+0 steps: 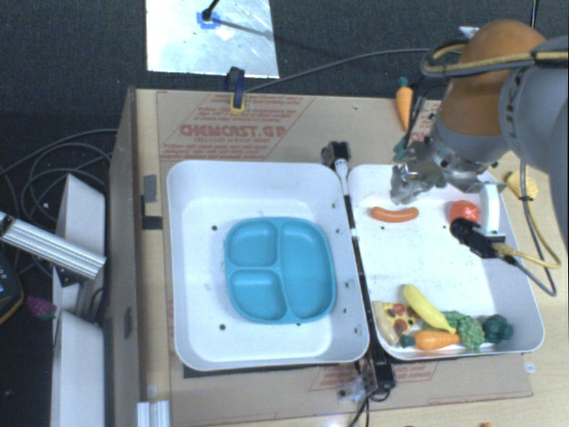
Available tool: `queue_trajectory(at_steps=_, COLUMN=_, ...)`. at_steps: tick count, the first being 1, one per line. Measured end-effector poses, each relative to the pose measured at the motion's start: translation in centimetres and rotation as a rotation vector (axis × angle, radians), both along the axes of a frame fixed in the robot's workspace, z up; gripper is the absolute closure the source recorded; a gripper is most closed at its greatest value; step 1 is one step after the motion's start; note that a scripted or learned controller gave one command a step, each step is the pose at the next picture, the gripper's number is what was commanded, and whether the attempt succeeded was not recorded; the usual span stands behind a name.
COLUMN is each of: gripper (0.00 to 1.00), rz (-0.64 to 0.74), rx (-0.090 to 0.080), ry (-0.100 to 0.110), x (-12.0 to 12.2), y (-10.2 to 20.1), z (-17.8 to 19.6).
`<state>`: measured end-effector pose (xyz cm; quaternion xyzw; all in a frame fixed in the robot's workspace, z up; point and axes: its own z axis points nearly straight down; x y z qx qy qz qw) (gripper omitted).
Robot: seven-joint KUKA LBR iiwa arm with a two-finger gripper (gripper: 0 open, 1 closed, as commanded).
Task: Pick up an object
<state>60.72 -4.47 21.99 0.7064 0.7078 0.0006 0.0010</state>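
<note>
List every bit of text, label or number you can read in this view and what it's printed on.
"CHEMCAST GP": large red print on the brown protective sheet under the bins, above the left bin; the last letters are blurry, so this is my best reading.
Smaller red lines above and below that word on the same sheet: too small to read.
Red print on the sheet's front edge, below the bins: too blurred to read.
The blue divided tray and toy food show no readable text.

red print on the brown cardboard sheet (233, 124) behind the left white bin looks like "chemcast gp", smaller lines around it too blurry to read.
</note>
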Motion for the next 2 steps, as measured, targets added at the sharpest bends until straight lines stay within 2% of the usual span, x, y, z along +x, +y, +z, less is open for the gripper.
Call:
queue_trajectory(at_steps=1, gripper=1.0, rz=0.003, rx=0.001, ry=0.001, x=4.1, y=5.4, z=-3.0)
queue_trajectory(at_steps=2, gripper=1.0, rz=0.0, rx=0.0, ry=0.0, x=2.8, y=4.3, z=-0.5)
